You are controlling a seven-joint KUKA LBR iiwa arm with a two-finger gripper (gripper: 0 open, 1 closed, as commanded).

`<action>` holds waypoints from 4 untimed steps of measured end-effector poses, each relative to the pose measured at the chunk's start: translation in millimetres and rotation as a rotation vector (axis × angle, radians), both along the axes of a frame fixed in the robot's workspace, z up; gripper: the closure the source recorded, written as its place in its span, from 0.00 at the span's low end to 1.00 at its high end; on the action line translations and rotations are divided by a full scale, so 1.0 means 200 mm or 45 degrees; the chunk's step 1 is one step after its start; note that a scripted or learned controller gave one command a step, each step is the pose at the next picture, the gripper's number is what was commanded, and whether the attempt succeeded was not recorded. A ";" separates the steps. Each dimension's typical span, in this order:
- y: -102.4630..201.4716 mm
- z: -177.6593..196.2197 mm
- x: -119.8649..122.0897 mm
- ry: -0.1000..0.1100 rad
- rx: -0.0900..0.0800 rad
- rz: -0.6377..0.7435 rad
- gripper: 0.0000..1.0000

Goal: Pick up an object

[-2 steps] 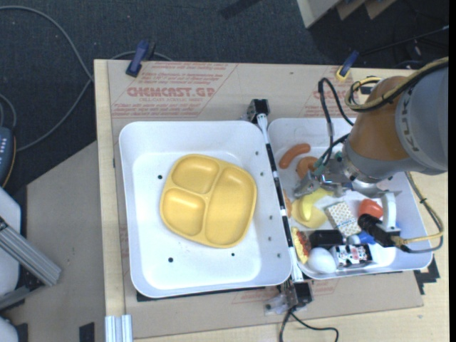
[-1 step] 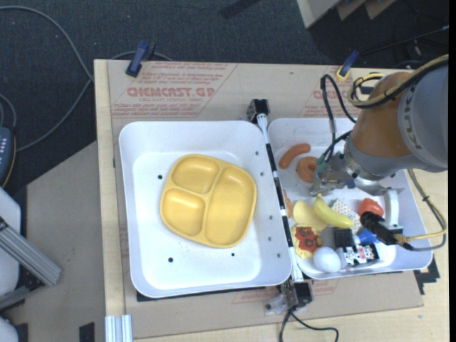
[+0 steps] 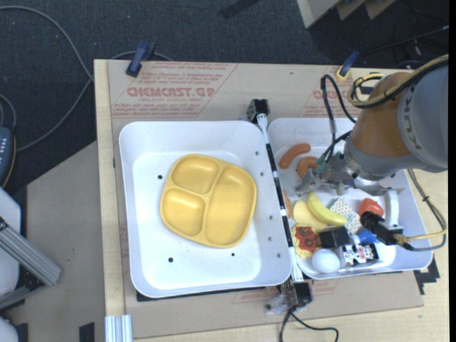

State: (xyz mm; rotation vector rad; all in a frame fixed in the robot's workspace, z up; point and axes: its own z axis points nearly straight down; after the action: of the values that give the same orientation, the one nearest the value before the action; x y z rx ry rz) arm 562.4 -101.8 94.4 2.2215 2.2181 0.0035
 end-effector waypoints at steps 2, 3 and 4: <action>-0.01 -0.04 0.08 0.000 0.000 0.002 0.00; -0.31 0.13 0.43 0.002 -0.002 0.003 0.00; -0.58 -0.05 0.13 0.009 0.011 0.006 0.00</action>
State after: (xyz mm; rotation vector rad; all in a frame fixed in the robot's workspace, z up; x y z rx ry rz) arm 587.5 -218.7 84.1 2.2242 2.2314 0.0051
